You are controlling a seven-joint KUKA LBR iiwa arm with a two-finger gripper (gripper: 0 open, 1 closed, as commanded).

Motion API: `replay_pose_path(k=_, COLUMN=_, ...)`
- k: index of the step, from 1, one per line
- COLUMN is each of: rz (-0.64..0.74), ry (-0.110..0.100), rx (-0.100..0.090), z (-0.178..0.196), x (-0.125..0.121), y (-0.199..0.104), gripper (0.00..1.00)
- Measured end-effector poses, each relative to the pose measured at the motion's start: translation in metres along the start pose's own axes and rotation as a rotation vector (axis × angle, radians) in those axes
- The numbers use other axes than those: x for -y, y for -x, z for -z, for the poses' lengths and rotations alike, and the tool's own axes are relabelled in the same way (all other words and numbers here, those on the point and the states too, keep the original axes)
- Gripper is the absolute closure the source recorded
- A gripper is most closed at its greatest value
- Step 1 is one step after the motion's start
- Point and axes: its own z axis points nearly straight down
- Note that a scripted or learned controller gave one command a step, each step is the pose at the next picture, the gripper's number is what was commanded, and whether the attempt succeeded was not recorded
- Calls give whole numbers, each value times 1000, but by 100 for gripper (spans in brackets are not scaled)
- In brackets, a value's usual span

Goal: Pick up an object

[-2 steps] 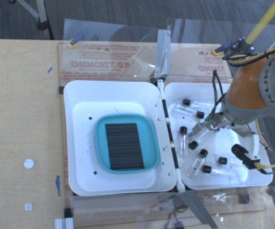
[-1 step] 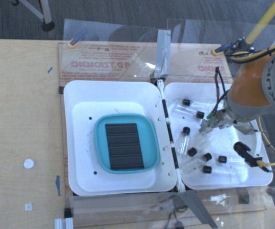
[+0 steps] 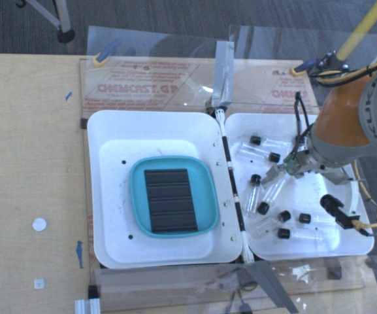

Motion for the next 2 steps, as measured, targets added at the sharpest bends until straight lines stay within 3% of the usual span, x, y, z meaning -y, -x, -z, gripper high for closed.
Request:
replay_pose_path(k=1, rz=-2, ry=4, rx=2, z=10, x=-1, y=1, gripper=100)
replay_pose_path(k=2, rz=-2, ry=4, rx=2, z=10, x=-1, y=1, gripper=0)
